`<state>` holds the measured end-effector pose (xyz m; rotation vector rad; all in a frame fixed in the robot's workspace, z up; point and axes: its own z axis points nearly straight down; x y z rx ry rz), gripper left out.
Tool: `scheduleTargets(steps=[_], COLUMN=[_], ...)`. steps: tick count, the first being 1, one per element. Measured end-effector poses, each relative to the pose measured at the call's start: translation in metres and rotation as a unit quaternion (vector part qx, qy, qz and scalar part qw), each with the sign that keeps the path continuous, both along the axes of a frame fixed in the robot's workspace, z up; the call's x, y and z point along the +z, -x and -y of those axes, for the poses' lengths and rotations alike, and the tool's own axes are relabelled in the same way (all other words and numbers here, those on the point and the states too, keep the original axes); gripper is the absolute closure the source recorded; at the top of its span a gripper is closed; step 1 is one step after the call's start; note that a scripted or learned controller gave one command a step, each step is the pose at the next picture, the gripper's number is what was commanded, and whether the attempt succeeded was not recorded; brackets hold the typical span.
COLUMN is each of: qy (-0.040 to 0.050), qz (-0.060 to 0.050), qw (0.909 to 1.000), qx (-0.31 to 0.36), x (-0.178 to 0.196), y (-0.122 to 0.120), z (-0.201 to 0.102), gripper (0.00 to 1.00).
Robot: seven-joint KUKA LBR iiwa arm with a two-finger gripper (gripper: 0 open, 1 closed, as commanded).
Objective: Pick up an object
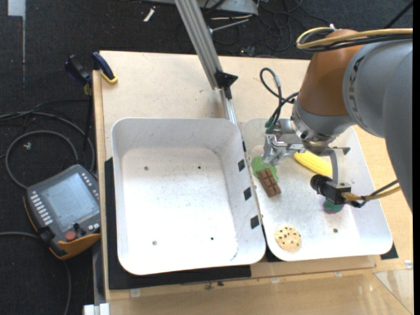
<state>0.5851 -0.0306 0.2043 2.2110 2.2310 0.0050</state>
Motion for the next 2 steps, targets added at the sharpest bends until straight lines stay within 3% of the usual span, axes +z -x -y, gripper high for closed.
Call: scheduleTargets(steps=[2], qy=[0.0], qz=[0.0], qw=[1.0], qx=[-0.001], x=[0.015], y=[-0.034], z=[-0.105], gripper=[1.0])
